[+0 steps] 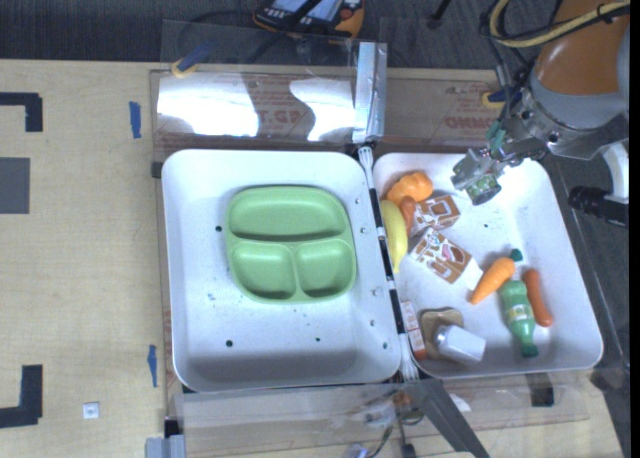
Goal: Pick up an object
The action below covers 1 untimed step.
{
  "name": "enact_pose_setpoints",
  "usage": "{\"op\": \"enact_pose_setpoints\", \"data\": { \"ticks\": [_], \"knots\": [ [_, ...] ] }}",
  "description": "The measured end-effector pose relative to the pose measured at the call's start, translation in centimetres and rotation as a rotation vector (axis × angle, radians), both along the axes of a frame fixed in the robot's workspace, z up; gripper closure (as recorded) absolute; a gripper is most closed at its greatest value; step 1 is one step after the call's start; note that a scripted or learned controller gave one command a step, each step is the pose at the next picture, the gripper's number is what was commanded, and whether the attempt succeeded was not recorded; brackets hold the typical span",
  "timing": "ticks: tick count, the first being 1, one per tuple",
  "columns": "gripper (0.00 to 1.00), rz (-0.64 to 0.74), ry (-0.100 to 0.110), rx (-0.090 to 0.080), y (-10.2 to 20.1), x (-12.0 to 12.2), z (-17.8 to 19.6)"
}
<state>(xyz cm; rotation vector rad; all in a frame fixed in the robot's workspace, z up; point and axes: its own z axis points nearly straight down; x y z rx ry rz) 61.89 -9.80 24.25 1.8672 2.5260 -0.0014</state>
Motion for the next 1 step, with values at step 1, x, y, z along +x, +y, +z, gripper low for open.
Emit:
{"op": "enact_pose_setpoints", "data": {
  "ticks": [1],
  "knots": [
    [0.0, 0.0, 0.0, 0.0, 0.0, 0.0, 0.01]
  ]
}}
